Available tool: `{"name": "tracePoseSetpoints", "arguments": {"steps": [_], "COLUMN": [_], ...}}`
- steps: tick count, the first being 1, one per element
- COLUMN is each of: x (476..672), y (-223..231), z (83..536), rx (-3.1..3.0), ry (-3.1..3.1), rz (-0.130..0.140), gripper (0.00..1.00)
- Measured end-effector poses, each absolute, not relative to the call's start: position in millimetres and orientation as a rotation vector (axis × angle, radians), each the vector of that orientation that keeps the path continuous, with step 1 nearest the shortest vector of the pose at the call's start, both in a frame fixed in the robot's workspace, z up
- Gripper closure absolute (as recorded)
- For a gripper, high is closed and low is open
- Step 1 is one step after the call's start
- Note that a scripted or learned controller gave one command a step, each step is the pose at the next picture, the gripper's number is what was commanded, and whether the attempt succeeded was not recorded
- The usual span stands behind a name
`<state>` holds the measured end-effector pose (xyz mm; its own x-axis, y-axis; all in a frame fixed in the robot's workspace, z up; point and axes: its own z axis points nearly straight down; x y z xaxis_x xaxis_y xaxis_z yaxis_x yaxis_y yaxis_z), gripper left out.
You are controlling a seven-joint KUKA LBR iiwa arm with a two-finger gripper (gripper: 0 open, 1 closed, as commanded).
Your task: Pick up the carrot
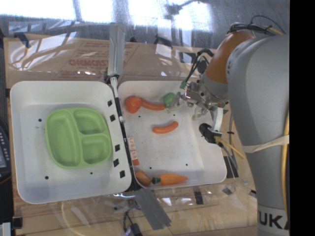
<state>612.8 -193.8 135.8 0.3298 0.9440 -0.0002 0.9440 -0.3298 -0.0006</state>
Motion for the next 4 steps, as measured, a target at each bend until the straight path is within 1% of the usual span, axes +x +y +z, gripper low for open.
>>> {"name": "tracePoseSetpoints", "arguments": {"steps": [1,2,3,4], "x": [534.0,490.0,477.2,502.8], "y": [-162,-119,-98,-101], "z": [127,91,92,91], "rx": [-2.332,-2.014,-1.904,-1.892], "ry": [-2.095,-2.406,-2.503,-2.506], "rz": [0.003,0.001,0.003,0.002], "gripper": [0.00,0.00,0.00,0.00]}}
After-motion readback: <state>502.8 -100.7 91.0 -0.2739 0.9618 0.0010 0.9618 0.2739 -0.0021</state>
